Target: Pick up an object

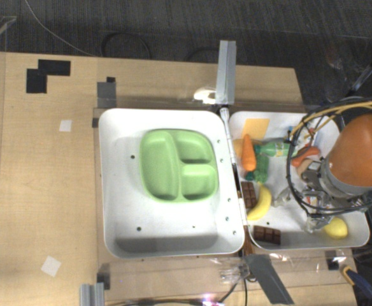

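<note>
The right bin [358, 238] holds a small crowd of things to pick from. A carrot [248, 153] lies near its left wall, pointing toward the far edge, with a yellow slice of cheese [256, 128] just beyond it at the far left corner. Beside the carrot is a green bottle [269, 149] lying on its side, and below that a dark green leafy piece [260, 169], though the view is too coarse to say exactly what it is. Nearer the front, a banana [260, 204] curves along the left wall, with a brown chocolate bar [249, 192] touching its upper end and a second chocolate bar [267, 236] lying flat at the front left corner. A lemon [336, 227] sits at the front right, close to the front rim.

The arm [363, 150] leans over the right half of this bin, its orange band large in the view and a tangle of cables looped around the wrist. The pincer [313, 217] hangs low just left of the lemon; the wrist and cables hide it, so I cannot tell how far open it is or whether it has hold of anything.

The left bin [119, 234] carries a green divided tray [177, 164], set in its middle. Both bins sit side by side on the wooden surface [39, 190].
</note>
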Controlling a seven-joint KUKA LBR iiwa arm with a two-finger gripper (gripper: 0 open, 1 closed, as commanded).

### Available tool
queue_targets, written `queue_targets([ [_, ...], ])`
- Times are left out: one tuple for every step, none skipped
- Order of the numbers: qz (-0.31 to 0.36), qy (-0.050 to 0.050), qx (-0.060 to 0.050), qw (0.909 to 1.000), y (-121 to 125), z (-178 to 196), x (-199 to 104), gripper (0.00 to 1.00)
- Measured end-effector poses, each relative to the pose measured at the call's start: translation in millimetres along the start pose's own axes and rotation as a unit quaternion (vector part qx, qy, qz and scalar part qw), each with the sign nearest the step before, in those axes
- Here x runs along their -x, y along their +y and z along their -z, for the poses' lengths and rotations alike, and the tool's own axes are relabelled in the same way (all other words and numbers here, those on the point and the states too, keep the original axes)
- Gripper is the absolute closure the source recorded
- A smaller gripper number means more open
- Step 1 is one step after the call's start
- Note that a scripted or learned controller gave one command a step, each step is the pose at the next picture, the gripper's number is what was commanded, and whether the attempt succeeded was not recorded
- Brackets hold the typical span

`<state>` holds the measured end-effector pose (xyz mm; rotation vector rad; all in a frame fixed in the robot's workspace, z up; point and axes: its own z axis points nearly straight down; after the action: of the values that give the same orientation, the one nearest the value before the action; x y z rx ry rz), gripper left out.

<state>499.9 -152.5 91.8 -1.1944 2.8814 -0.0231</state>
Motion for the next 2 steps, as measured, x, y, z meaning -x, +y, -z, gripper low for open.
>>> queue_targets([
  [0.195, -0.001, 0.001, 0.9809, -5.5, 0.0, -4.7, 0.00],
  [0.257, 0.001, 0.000, 0.9664, 7.6, 0.8, 0.5, 0.00],
])
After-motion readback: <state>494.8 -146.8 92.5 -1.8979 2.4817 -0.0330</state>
